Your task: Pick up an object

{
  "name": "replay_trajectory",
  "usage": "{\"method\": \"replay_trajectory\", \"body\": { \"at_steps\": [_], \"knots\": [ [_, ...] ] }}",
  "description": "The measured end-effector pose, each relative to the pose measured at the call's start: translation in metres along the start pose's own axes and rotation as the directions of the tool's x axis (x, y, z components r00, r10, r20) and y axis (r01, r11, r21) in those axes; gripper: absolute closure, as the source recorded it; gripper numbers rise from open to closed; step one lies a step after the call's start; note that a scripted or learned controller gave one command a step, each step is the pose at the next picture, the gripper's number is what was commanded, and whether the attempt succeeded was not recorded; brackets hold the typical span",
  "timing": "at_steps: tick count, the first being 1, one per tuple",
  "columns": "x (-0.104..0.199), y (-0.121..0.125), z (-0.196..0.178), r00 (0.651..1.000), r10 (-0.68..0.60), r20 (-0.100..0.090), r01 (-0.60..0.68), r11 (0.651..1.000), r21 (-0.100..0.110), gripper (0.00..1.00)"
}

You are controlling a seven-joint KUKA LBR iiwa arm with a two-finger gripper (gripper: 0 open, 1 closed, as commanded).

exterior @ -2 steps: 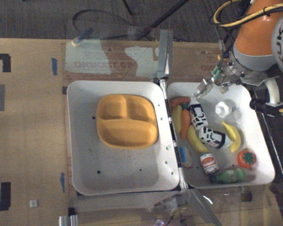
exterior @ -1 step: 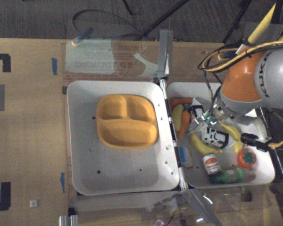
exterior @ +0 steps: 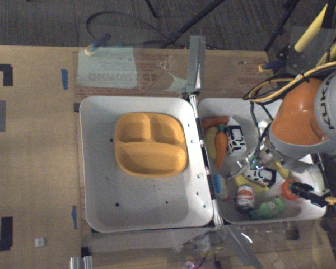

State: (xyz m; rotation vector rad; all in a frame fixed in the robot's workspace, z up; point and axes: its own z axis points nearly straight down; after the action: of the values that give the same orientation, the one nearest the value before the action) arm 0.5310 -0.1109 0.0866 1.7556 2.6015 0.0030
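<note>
**Arm over right bin, pincer state not readable**

The table carries two white bins side by side. The left bin holds one item: a yellow-orange divided tray, lying flat in the upper middle of the bin, apart from all walls.

The right bin holds the loose objects. Along its left wall, from top down: a short carrot lying crosswise, a long carrot standing lengthwise just below it, and a yellow piece touching both. A black-and-white carton lies just right of the long carrot. Near the front wall stand a small can with a red label and a green object lying on its side, just beside each other. A second black-and-white item rests on a yellow banana-like shape above the can. A red-orange object lies to the right, touching a black part.

The arm enters from the right and covers the right half of this bin. The pincer hangs near the second black-and-white item. Whether it is spread or pressed together cannot be told; nothing is seen pinched in it.
</note>
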Motion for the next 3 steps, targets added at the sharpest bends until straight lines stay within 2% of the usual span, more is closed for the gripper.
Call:
{"method": "replay_trajectory", "body": {
  "at_steps": [1, 2, 3],
  "knots": [
    [-0.002, 0.002, -0.011, 1.000, 0.002, 0.004, -0.002, 1.000, -0.007, 1.00],
    [-0.019, 0.041, -0.125, 0.973, -0.231, 0.001, 0.231, 0.973, 0.000, 1.00],
    [-0.023, 0.093, -0.130, 0.999, -0.039, 0.003, 0.039, 0.999, -0.001, 1.00]
  ]
}}
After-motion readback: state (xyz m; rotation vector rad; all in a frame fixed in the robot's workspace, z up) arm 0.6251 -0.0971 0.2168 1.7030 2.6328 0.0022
